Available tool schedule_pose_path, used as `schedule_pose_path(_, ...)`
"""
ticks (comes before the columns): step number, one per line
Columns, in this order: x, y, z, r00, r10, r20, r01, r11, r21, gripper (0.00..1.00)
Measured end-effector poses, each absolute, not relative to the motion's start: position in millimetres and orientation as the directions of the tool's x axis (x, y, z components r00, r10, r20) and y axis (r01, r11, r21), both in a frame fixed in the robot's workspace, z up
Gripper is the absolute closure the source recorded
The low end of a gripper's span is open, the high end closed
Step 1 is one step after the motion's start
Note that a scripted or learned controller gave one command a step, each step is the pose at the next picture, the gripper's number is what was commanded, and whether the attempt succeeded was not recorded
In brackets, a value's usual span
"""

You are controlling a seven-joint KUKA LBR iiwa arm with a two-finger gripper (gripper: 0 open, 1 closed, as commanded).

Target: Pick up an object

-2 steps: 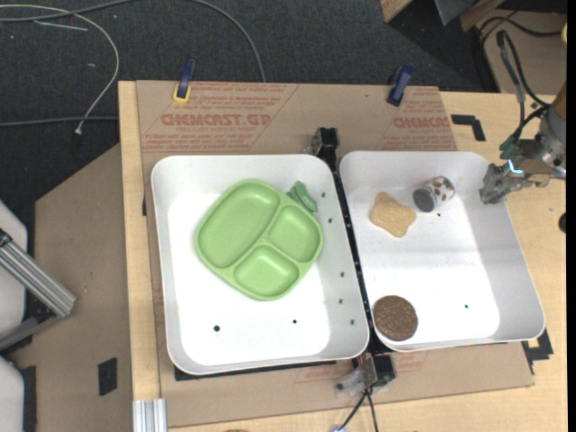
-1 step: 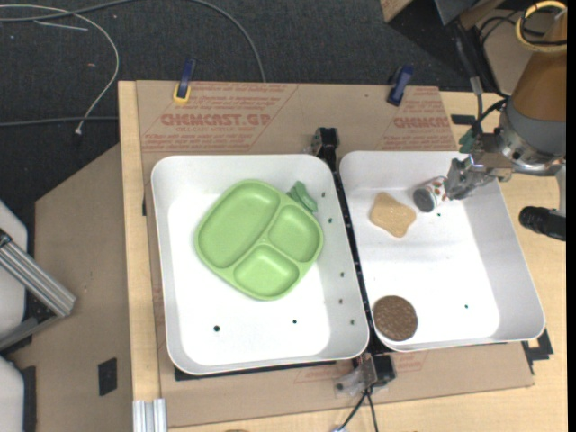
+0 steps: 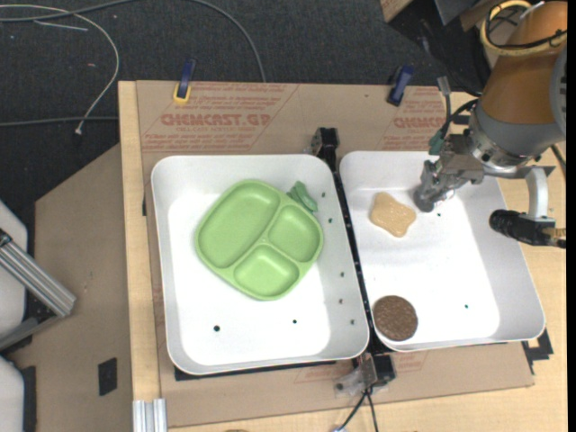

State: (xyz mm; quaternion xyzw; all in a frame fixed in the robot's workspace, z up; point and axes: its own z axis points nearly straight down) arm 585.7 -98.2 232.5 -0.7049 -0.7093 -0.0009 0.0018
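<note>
Camera view: the claw [image 3: 430, 196] is parked low in the right bin [image 3: 468, 268], and how wide it's set can't be made out. A tan cookie [image 3: 393, 214] is seen just left of it, long axis slanting down-right.

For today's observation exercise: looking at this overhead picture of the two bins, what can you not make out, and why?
- Claw, camera view: too small and blurred to tell how its tips stand.
- Small dark-green item at the green divided plate: partly behind the plate's rim, identity unclear.
- Arm's upper part: cut off by the top right edge.
</note>
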Motion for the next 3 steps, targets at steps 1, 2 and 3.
schedule_pose_path(1, 588.4, -41.0, 241.4, -0.007, 1.000, 0.003, 1.000, 0.007, 0.002, 1.00)
schedule_pose_path(2, 580.0, 14.4, 229.3, -0.006, 1.000, 0.004, 1.000, 0.006, -0.004, 1.00)
schedule_pose_path(3, 578.8, 64.6, 237.5, -0.007, 1.000, 0.003, 1.000, 0.007, 0.001, 1.00)
